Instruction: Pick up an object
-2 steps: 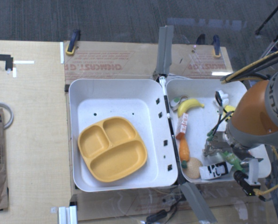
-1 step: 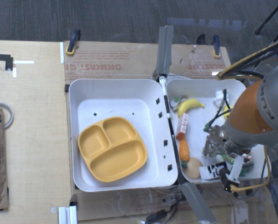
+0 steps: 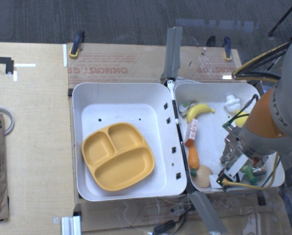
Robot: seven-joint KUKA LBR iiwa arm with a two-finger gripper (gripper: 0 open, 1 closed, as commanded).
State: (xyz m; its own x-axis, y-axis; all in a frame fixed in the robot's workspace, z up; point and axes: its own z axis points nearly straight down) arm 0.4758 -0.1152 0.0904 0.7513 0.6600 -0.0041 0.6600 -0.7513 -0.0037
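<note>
Low in the right-hand shallow white bin [image 3: 205,94], the metal two-finger gripper [image 3: 230,156] sits among clutter; whether its fingers are parted or clenched cannot be told. Left of the gripper lie a small orange carrot [image 3: 193,156], a yellow plastic banana [image 3: 200,111] and a round tan cookie [image 3: 202,176]. Further left, a yellow divided plate [image 3: 118,155] fills the left-hand white bin [image 3: 87,106].
</note>
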